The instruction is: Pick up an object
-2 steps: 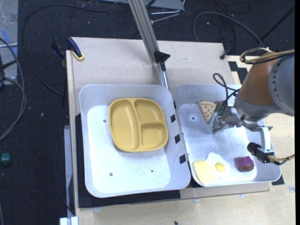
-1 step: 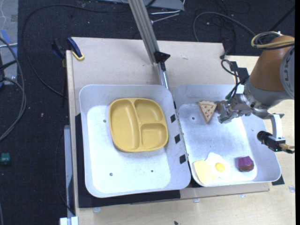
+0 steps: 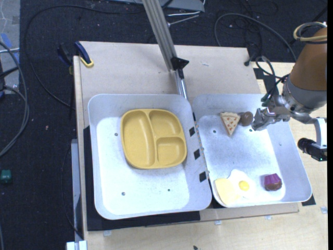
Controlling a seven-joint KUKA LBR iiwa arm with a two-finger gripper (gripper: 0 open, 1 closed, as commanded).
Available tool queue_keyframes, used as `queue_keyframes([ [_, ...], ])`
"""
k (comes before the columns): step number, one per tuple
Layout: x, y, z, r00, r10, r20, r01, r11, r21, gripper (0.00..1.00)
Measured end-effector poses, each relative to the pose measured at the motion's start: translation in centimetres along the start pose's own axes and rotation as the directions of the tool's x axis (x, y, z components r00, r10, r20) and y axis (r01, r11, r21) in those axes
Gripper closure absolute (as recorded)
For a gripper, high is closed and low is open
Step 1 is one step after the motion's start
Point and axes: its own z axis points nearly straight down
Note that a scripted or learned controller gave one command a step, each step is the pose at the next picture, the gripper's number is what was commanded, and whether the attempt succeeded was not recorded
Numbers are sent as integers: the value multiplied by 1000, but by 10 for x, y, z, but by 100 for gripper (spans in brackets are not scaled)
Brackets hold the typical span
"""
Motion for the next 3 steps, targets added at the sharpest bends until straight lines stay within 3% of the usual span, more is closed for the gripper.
queue_keyframes([
  [1, 0, 1, -2, 1000, -2, -1, 2, 1000, 3, 100],
  [3, 98, -22, -5, 1000, -7, -4, 7, 1000, 8, 100],
])
